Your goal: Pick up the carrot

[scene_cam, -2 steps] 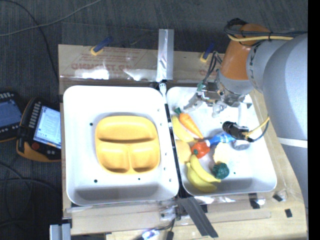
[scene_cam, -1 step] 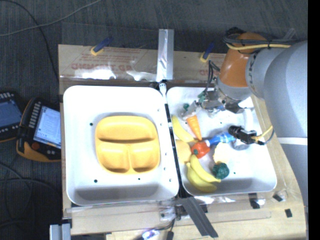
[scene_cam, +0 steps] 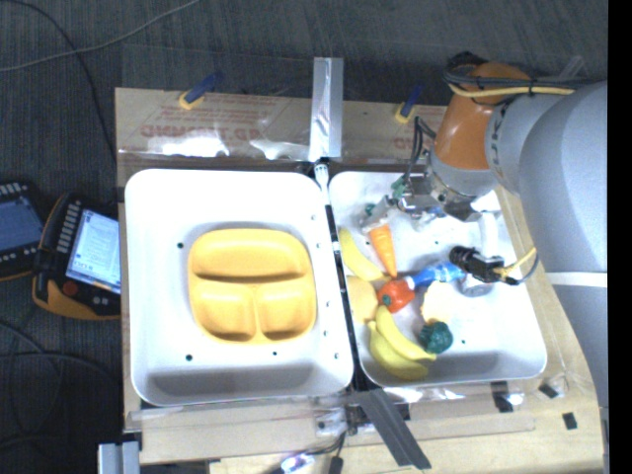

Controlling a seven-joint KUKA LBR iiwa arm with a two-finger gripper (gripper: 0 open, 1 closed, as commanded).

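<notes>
The carrot [scene_cam: 383, 249] is a short orange cone lying in the right bin [scene_cam: 513, 349], near its left wall, with its thin end pointing toward the front. My gripper [scene_cam: 398, 205] hangs just behind the carrot's thick end, in the bin's rear part. Nothing can be seen held in it. The arm reaches in from the right rear and covers the bin's far right corner.
Bananas [scene_cam: 398, 349] and a second yellow fruit [scene_cam: 355, 255] lie along the left wall. A red tomato [scene_cam: 396, 294], a blue item [scene_cam: 434, 275] and a green piece [scene_cam: 434, 337] crowd the carrot's front. A yellow divided tray [scene_cam: 255, 284] sits in the left bin [scene_cam: 158, 265].
</notes>
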